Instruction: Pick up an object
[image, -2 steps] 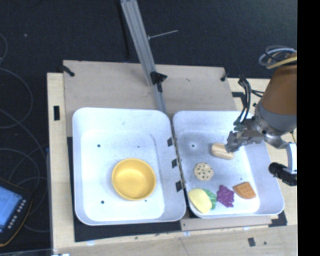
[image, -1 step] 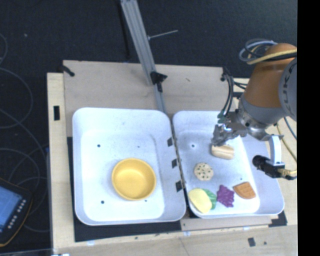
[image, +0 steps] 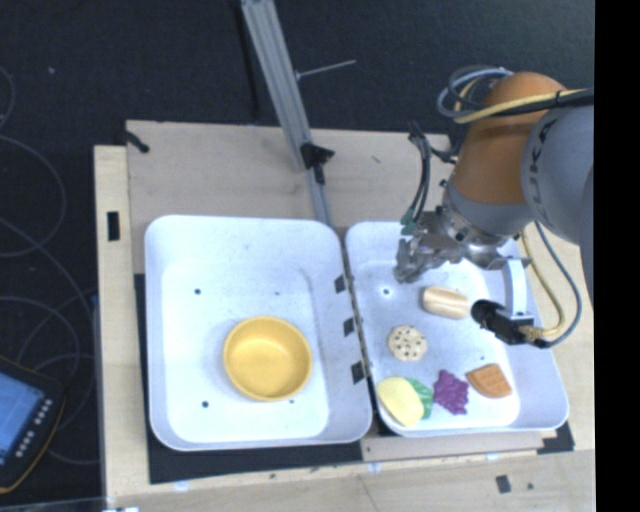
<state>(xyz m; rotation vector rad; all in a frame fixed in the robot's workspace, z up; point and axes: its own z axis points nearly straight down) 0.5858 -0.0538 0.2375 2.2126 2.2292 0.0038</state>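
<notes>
Over the far-left corner of the right bin (image: 556, 400) hangs the gripper (image: 408, 266), fingers pointing down toward the bin floor. Whether it is spread or pressed together cannot be told from this view, and nothing shows between its tips. The arm (image: 500, 150) enters from the right, its orange band above the wrist.

Objects in the right bin:
- A tan cylinder (image: 446, 301) lies on its side near the bin centre, just beside the gripper on its right and slightly nearer the front edge. It appears apart from the gripper.
- A round speckled cookie (image: 407, 343) lies closer to the front edge, roughly below the gripper, near the left wall.
- A yellow and green item (image: 403, 400) rests at the front-left corner.
- A purple grape cluster (image: 451, 391) sits just beside it toward the right.
- An orange wedge (image: 489, 381) lies near the front edge, right of the grapes.

A black fitting with cables (image: 505, 322) hangs off the wrist above the right half of this bin.

The left bin (image: 180, 250) carries a yellow bowl (image: 266, 357), upright, toward its front edge and well apart from the gripper.

No labels, brands or writing can be read on any item.
</notes>
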